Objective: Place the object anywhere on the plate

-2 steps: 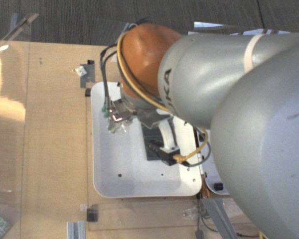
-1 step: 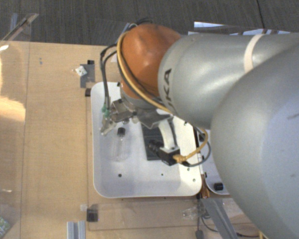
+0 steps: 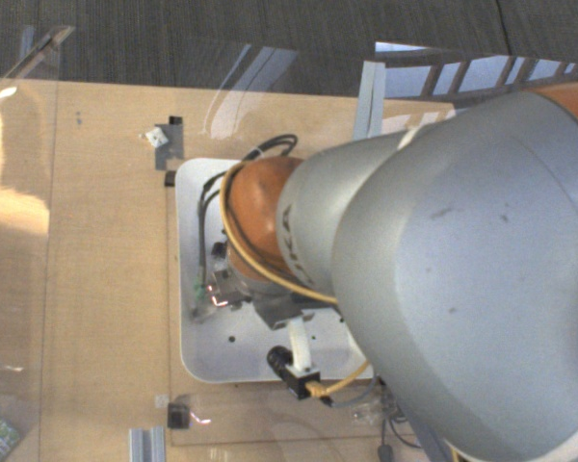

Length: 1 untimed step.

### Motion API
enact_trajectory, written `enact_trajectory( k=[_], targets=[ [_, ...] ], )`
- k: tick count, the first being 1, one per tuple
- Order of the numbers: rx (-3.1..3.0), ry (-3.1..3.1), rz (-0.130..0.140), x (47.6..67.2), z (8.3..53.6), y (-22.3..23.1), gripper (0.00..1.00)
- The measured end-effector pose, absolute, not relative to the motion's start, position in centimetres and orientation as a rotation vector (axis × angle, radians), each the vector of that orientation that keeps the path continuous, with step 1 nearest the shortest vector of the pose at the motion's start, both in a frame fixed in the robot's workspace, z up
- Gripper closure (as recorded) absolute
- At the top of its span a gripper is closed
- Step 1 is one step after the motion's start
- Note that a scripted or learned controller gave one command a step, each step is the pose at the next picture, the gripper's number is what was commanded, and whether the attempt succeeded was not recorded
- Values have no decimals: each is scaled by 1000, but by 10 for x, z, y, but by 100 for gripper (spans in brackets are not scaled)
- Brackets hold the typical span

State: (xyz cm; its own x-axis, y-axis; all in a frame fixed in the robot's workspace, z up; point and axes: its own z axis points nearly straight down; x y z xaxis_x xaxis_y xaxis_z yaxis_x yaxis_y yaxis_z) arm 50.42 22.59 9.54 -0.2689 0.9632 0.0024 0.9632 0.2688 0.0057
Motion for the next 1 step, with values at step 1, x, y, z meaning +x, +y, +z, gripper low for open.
enact_trajectory(
  k=[1],
  targets=[
    [1899, 2499, 16, 507, 106, 225, 100]
  ],
)
